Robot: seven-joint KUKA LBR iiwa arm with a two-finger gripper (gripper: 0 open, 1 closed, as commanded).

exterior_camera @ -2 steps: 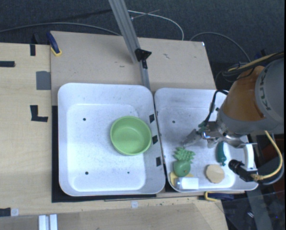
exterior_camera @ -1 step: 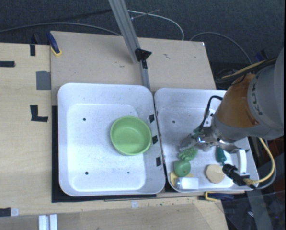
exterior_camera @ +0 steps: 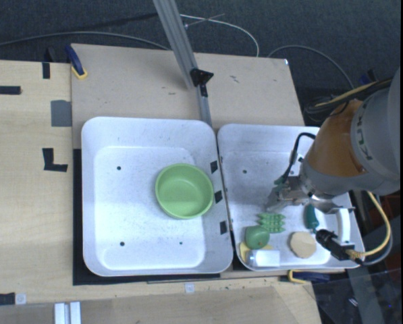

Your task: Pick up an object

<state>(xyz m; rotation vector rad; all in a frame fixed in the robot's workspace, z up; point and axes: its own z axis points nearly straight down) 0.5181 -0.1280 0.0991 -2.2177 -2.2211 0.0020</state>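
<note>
Reaching in from the right, the arm [exterior_camera: 363, 140] is hanging over the right bin [exterior_camera: 255, 147], its orange band lying just above the grey wrist. The gripper [exterior_camera: 279, 201] is sitting low in that bin, just above a small green spiky toy [exterior_camera: 273, 221], which is lying on the bin floor near the front; whether they are touching is not clear. How the tool is set cannot be told from this slant (the wrist is covering much of it), and nothing is showing between its tips. Several small things are crowding the front of the right bin: a dark green rounded piece [exterior_camera: 257, 236] is lying just left of and below the spiky toy, a white block [exterior_camera: 264, 256] is resting against the front wall just beneath it, a tan round piece [exterior_camera: 302, 244] is sitting to the right, and a teal piece [exterior_camera: 311, 216] is lying just above the tan one, close beside the wrist. A green bowl [exterior_camera: 184, 191] is standing upright in the left bin [exterior_camera: 120, 140], toward its right side and well apart from the gripper. Both bins are sitting side by side on the bench [exterior_camera: 133, 79], their walls touching in the middle.
</note>
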